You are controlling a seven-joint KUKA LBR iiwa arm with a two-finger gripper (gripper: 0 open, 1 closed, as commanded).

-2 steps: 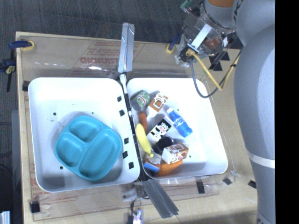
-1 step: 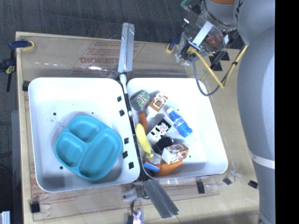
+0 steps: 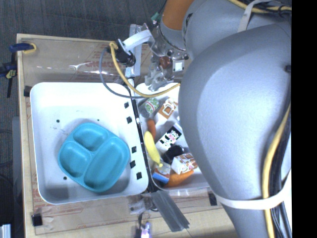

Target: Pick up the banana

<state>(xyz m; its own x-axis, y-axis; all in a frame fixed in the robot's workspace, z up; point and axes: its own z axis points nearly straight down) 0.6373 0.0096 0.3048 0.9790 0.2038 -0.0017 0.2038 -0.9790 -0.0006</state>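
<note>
Lying in the right bin (image 3: 171, 186), close against the divider between the two bins, the yellow banana (image 3: 152, 148) points lengthwise beside a carrot (image 3: 151, 128) and a black-and-white cow-patterned toy (image 3: 169, 137); an orange piece (image 3: 174, 178) sits at the near end of the pile; the left bin (image 3: 44, 103) holds a blue sectioned plate (image 3: 94, 156); further back, the gripper (image 3: 159, 76) hangs over the right bin's far rim, well apart from the banana; whether it is clenched or released cannot be made out
</note>
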